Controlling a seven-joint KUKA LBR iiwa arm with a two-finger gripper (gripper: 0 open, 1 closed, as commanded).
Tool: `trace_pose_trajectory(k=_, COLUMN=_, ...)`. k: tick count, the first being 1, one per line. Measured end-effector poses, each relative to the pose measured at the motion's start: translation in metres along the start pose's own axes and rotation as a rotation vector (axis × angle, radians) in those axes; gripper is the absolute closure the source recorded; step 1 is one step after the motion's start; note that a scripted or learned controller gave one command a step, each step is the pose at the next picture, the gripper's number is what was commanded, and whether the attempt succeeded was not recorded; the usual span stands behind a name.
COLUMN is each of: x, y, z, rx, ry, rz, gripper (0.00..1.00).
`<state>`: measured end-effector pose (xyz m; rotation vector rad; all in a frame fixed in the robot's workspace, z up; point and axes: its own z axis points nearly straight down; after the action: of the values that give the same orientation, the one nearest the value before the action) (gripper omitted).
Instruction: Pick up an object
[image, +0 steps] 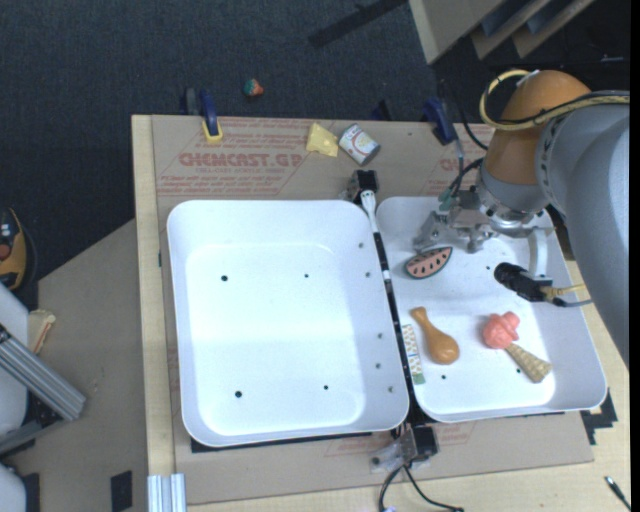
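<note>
Over the far corner of the right bin, close to the divide between the two bins, the end effector hangs low from the grey arm that comes in from the view's right. From this slant I cannot tell whether it is spread or pressed together, and nothing can be seen pinched in it.

Just beneath and a little nearer the camera lies a melon slice, flat on the bin floor, rind curving away from the tool. It looks like the thing being tried for, since the tool is poised almost directly over it; whether they touch is unclear. A flat, thin piece like that gives little to grip, so I would judge a slip likely.

Further out in the same bin lie a drumstick and a pink cone, well apart from each other and from the slice, which leaves room for a descent on any one of them. A striped strip rests against the bin's left wall.

Alongside, the left bin probably serves as the drop side. Both bins sit on a brown sheet covering the worktop, clamped at its far edge with a blue clamp so it cannot shift. A cheese wedge and a small box lie there outside the bins.
</note>
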<state>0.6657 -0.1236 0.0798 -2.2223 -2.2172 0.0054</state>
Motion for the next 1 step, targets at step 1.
trace_pose_trajectory(k=1, x=0.0293, y=-0.0358, z=-0.0049, rx=0.0, ry=0.002, rz=-0.002, gripper=0.0)
